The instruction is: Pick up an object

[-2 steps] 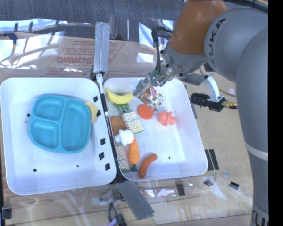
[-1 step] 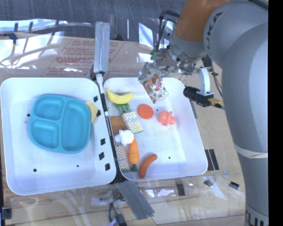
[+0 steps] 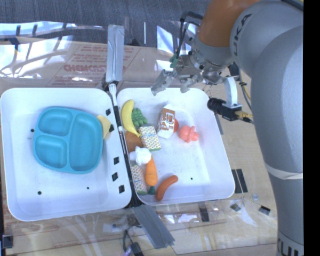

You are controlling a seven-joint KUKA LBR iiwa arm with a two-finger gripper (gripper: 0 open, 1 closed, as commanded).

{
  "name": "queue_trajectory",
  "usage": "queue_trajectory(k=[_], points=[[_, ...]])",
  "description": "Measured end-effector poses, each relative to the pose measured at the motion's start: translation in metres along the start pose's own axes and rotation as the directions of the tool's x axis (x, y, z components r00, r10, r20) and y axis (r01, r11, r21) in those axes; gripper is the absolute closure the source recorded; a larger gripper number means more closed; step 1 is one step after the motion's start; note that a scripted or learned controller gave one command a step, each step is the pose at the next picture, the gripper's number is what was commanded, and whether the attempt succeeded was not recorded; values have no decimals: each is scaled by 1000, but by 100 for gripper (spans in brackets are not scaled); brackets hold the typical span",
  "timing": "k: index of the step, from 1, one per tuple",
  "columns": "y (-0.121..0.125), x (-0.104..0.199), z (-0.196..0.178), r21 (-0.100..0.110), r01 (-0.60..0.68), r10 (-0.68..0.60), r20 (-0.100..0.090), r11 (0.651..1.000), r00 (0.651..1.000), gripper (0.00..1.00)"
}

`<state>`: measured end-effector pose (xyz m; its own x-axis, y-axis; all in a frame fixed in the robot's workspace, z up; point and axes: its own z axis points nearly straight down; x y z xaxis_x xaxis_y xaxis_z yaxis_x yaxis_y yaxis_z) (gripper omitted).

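The right bin (image 3: 216,164) holds several toy foods: a banana (image 3: 127,116), a green vegetable (image 3: 139,117), a small milk carton (image 3: 167,121), a pink piece (image 3: 188,134), a patterned box (image 3: 150,138), a carrot (image 3: 151,172) and a sausage (image 3: 166,186). My gripper (image 3: 174,84) hangs over the far rim of this bin, above and behind the milk carton. Its two grey fingers (image 3: 159,85) are spread open and nothing sits between them.
The left bin (image 3: 16,185) holds a blue divided plate (image 3: 68,139) with a yellow piece (image 3: 104,126) at its right edge. A grey divider bar (image 3: 114,52) runs back between the bins. Cardboard under clear plastic (image 3: 69,63) lies behind them.
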<state>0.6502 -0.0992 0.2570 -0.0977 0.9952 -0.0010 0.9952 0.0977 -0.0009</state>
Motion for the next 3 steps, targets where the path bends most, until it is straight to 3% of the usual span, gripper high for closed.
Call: queue_trajectory(k=[1, 2, 3], points=[[-31, -33, -16, 3, -37, 37, -2, 999, 999, 0], [-1, -15, 136, -31, 39, -39, 6, 999, 999, 0], [-12, -51, 144, -38, 116, -115, 11, 993, 993, 0]])
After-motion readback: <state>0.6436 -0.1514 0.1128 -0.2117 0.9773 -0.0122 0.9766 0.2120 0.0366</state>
